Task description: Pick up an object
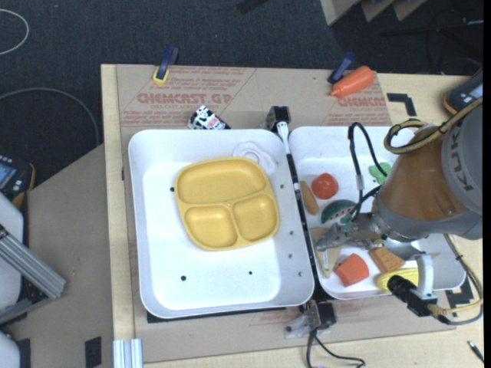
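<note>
Here a plywood bench (115, 205) on dark carpet (61, 37) bears two bins; the tool's (337, 232) grip state cannot be told.

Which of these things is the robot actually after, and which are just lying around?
Job in hand: gripper; right bin holding red ball, orange block.

Lying about: yellow divided tray in left bin; orange clamp, yellow clamp.

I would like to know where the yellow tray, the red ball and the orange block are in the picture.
yellow tray (227, 202): camera view, middle of the tray, where its dividers meet.
red ball (325, 185): camera view, centre of the ball.
orange block (353, 269): camera view, its top face.
</note>
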`<state>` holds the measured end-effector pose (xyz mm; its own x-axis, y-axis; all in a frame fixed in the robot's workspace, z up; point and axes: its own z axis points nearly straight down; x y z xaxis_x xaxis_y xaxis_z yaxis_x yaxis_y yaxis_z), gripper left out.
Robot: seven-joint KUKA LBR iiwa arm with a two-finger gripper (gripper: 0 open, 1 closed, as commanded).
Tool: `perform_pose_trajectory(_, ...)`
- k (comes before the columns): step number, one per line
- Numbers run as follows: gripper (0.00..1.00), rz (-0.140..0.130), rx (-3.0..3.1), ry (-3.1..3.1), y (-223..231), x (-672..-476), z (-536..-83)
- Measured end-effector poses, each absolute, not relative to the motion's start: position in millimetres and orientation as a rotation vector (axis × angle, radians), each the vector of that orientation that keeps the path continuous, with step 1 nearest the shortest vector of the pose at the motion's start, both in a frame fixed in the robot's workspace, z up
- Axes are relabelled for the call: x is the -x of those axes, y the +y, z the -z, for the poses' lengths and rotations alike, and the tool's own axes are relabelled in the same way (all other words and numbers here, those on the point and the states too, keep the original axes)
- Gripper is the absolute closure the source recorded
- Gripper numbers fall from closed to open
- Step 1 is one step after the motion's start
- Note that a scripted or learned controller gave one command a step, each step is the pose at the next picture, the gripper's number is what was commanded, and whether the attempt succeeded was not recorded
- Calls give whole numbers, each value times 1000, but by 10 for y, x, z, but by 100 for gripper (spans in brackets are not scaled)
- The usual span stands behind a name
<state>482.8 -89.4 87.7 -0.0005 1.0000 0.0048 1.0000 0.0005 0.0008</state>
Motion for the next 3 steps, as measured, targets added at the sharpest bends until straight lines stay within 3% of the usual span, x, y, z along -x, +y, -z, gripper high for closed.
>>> perform_pose_trajectory(1, 100, 14, 2225, -2225, -892, -4851, -999)
perform_pose_trajectory(3, 100, 5, 2224, -2227, -917, -4820, -2022)
